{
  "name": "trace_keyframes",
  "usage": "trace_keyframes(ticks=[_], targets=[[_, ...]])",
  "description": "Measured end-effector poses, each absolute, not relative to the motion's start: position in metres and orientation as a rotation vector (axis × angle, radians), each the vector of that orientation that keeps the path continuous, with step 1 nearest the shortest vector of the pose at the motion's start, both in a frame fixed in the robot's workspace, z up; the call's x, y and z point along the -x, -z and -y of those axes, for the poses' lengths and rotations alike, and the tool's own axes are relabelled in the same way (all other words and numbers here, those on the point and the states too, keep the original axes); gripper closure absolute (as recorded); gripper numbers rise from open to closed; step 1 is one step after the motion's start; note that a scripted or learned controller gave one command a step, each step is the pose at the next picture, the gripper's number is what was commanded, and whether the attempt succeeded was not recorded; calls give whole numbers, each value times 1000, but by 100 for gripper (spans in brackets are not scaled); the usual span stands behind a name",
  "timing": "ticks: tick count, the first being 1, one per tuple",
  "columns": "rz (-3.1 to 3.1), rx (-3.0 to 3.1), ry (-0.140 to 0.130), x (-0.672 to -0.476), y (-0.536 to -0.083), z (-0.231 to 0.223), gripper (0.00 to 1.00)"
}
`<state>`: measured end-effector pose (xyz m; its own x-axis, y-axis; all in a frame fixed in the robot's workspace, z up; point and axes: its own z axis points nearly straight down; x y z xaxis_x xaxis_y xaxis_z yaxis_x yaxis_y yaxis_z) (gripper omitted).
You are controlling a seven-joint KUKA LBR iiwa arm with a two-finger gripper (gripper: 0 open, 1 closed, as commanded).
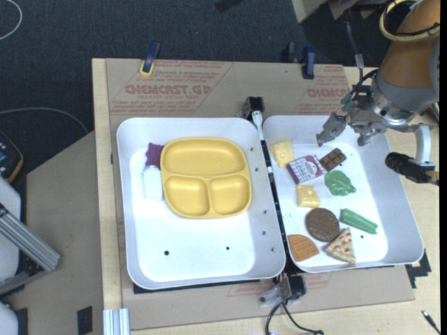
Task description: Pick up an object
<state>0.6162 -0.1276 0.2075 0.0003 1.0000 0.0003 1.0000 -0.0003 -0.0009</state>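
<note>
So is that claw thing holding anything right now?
Gripper: fingers spread open, nothing between them, above the right bin's far end.

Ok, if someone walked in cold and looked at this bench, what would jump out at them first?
Probably the big yellow three-compartment plastic tray lying in the left white bin, with a small white bottle with a purple cap at its left side. Next, the scatter of small toy foods in the right white bin, such as a round brown cookie and a pizza slice, with the two-finger gripper over that bin's far end.
</note>
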Motion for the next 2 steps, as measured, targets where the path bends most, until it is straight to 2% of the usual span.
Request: trace_keyframes(ticks=[1, 2], targets=[[2215, 2217, -7, -611, -144, 128, 0], [2218, 2222, 2, -611, -93, 127, 0]])
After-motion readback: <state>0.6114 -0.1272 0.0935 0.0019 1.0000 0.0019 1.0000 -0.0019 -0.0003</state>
